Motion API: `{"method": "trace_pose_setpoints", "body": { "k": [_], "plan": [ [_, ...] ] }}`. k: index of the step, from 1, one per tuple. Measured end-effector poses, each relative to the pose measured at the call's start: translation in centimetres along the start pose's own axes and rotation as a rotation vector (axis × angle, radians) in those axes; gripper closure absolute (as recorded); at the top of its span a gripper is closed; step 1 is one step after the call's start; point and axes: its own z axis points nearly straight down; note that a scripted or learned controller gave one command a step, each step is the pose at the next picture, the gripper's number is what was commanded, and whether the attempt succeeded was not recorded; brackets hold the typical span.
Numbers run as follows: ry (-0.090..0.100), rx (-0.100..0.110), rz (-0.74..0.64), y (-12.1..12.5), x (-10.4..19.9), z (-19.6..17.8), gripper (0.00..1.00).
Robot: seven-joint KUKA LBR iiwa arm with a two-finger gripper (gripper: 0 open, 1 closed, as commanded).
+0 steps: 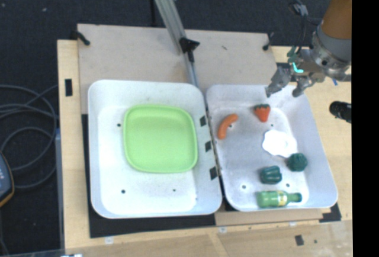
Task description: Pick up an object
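So the setup is a light wooden bench (70,149) sitting on a dark, carpet-looking floor, with some black cables looping in at 9 o'clock. A beige board covers the back half of the bench, and a grey metal pole (169,10) slants up from the middle toward 12 o'clock.

Two white bins side by side. The left bin (103,131) has one thing in it — a square lime-green plate (160,138), lying flat near the centre.

The right bin (317,149) has six things: one orange carrot-ish piece (227,125) at about 10 o'clock, one small red strawberry-looking thing (262,112) at 12, one crumpled white item (278,143) around the middle, one dark teal lump (296,161) at 3, one green pepper-like piece (270,174) at 5, and one green-and-yellow bottle (278,197) lying on its side at 6.

The gripper (286,85) hangs over the right bin's back edge, just up and right of the red thing — fingers spread apart, nothing between them.
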Motion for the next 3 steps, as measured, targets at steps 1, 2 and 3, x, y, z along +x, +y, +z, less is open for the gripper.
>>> {"method": "trace_pose_setpoints", "body": {
  "k": [1,2,3],
  "plan": [
    [0.0,0.0,0.0,0.0,0.0,0.0,0.0],
    [0.0,0.004,0.0,0.8,0.2,5.6,0.0],
    [0.0,0.005,0.001,0.5,-0.6,11.5,0.0]
  ]
}}
